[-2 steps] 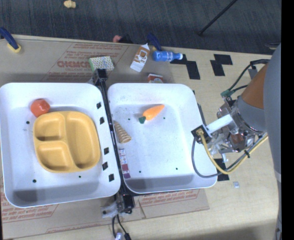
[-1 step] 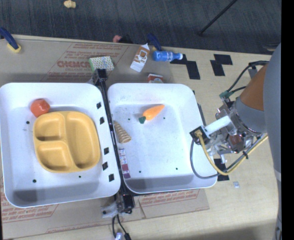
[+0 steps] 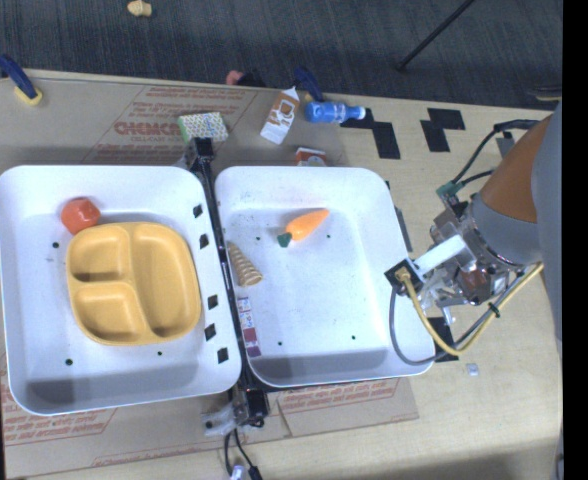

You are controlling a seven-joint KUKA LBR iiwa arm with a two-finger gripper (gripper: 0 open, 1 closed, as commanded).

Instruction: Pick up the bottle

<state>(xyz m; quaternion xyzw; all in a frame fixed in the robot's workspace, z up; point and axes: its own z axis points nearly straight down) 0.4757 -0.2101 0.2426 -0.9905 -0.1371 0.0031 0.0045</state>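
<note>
A small blue bottle (image 3: 332, 113) lies on its side on the bench behind the right bin (image 3: 374, 268), outside both bins. My gripper (image 3: 452, 286) hangs at the right bin's right rim, near its front corner, wrapped in cables, under the grey arm with its orange band (image 3: 519, 183). It is well away from the bottle, which lies far toward the back and to its left. Nothing shows in the gripper.
An orange carrot (image 3: 304, 225) and a ridged tan cone (image 3: 242, 265) lie in the right bin. The left bin (image 3: 24, 268) holds a yellow divided plate (image 3: 132, 281) and a red piece (image 3: 80, 213). A small carton (image 3: 281, 115), a green sponge (image 3: 202, 126) and a small box (image 3: 309, 155) lie beside the bottle.
</note>
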